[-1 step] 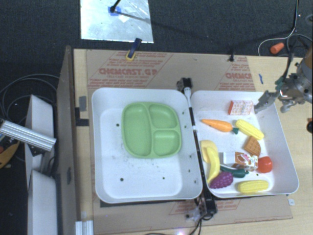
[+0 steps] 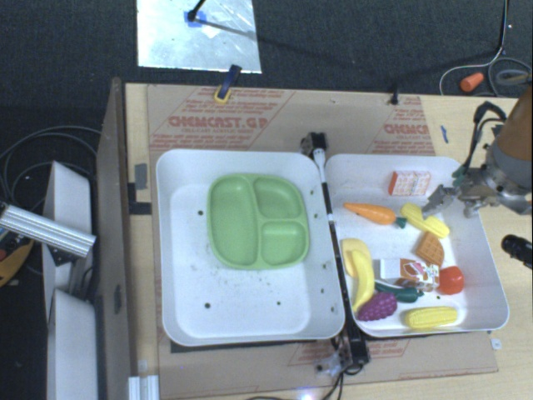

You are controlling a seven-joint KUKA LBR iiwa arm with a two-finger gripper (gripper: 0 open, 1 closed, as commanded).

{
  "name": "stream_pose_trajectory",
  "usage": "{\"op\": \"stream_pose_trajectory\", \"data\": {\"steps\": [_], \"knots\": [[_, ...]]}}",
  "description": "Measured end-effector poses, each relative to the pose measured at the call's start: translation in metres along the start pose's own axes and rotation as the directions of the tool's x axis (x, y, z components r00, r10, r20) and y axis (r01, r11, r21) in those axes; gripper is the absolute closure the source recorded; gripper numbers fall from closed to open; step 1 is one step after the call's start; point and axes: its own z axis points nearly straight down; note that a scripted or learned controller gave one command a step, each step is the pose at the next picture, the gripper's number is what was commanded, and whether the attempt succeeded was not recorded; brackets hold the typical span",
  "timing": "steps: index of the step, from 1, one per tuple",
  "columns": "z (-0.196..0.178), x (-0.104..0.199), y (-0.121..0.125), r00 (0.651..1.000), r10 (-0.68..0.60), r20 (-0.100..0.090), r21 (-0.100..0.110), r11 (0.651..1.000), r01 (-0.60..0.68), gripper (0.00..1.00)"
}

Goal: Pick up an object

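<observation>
The right bin (image 2: 487, 248) holds several toy foods: an orange carrot (image 2: 371, 213), a yellow piece (image 2: 425, 221), a tan waffle (image 2: 430, 247), a red tomato (image 2: 450, 280), a banana (image 2: 360, 269), purple grapes (image 2: 377, 307), a corn cob (image 2: 430, 316), a small carton (image 2: 406, 269) and an orange-white box (image 2: 410, 182). My gripper (image 2: 454, 202) hovers at the bin's right side, just right of the yellow piece. Its fingers are spread open with nothing between them.
The left bin (image 2: 187, 248) holds a green divided plate (image 2: 256, 221). A metal divider (image 2: 329, 215) runs between the bins. Cables and a grey rail (image 2: 46, 230) lie off the bench to the left. A foil sheet (image 2: 198, 22) lies beyond the bench.
</observation>
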Motion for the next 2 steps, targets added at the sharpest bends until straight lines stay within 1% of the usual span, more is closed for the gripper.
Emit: {"op": "stream_pose_trajectory", "data": {"steps": [1, 2], "knots": [[0.088, 0.005, -0.021, 1.0, 0.0, -0.001, -0.002, 1.0, 0.0, 0.0], [0.073, 0.004, -0.019, 1.0, -0.002, 0.002, -0.009, 1.0, 0.002, 1.0]]}}
